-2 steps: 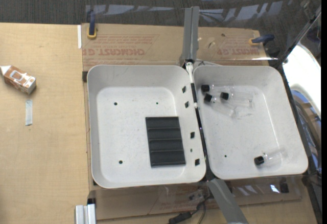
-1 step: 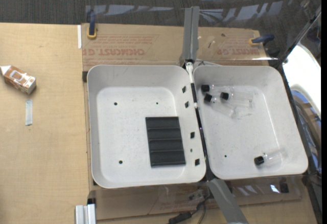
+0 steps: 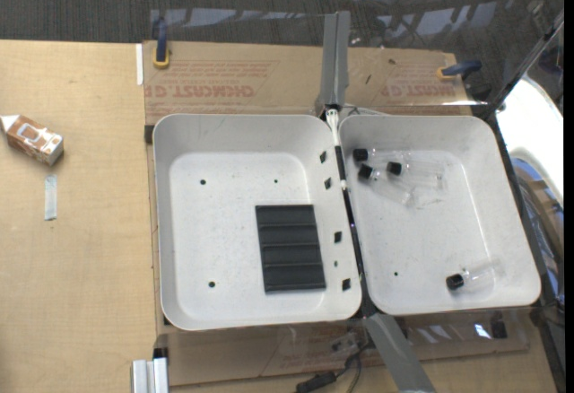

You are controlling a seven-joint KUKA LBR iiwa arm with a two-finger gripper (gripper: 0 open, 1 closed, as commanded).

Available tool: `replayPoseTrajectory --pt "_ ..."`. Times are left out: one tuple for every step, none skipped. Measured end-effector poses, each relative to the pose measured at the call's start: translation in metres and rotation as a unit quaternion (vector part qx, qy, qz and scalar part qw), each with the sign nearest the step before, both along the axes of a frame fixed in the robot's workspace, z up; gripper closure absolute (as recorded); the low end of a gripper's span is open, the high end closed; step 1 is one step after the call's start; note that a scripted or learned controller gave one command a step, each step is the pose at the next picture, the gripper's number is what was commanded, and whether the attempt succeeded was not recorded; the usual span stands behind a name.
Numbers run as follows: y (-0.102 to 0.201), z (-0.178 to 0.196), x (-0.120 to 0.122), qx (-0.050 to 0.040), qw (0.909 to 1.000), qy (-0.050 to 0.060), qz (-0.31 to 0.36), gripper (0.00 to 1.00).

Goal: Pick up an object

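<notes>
A black ribbed rectangular block [image 3: 290,247] lies flat in the left bin [image 3: 188,149], slightly right of its middle. In the right bin [image 3: 484,158], three clear small bottles with black caps [image 3: 386,168] lie clustered near the back left corner. One more clear bottle with a black cap [image 3: 468,278] rests near the front right corner.
A small orange and white carton [image 3: 34,139] and a thin pale strip [image 3: 50,199] lie on the wooden bench left of the bins. Cardboard [image 3: 233,77] lies under the bins, held by clamps at the back. A grey divider post [image 3: 335,59] stands between the bins.
</notes>
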State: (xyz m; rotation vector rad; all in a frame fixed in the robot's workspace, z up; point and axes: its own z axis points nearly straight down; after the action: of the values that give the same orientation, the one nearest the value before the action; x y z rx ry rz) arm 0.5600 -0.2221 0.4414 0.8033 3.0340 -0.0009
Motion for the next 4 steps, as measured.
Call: replayPoseTrajectory --pt "0.000 0.000 0.018 -0.0002 0.9989 0.000 0.047 1.00" --pt "0.000 0.000 0.048 -0.0003 0.9951 -0.001 0.099 1.00" --pt "0.000 0.001 0.068 -0.0004 0.9899 -0.001 0.142 1.00" --pt "0.000 0.001 0.084 -0.0008 0.9832 -0.001 0.182 1.00"
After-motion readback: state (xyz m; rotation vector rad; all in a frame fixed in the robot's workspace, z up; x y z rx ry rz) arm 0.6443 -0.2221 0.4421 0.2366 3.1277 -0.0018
